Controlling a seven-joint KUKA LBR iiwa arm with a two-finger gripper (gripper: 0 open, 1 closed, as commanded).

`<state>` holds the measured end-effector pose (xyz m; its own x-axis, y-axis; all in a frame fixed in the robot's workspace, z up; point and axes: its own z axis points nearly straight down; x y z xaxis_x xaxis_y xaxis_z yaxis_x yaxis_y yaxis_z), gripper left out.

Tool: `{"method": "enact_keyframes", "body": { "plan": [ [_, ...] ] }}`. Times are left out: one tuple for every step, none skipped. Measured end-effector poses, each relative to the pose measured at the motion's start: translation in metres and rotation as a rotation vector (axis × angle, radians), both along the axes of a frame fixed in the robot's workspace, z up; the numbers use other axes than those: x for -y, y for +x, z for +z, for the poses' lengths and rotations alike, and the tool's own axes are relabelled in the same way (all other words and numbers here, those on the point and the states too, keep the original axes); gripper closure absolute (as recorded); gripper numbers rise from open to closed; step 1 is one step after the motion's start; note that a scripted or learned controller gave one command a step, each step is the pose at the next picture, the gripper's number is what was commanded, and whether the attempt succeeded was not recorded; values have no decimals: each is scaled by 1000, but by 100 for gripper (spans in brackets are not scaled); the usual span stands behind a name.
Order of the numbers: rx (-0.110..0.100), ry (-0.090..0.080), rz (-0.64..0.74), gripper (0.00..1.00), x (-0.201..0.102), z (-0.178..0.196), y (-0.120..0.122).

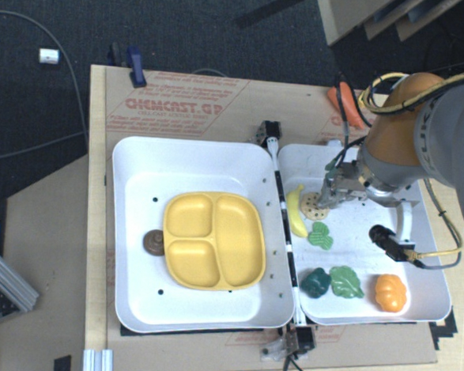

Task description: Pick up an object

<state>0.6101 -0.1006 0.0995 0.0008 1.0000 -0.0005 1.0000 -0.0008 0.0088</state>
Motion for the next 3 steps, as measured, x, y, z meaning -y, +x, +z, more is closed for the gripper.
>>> {"method": "enact_keyframes", "body": {
  "plan": [
    [-1,0,0,0,0,0,0],
    [-10,1,0,0,-3,-15,-28],
    [-11,1,0,0,-4,-15,-42]
  ]
}}
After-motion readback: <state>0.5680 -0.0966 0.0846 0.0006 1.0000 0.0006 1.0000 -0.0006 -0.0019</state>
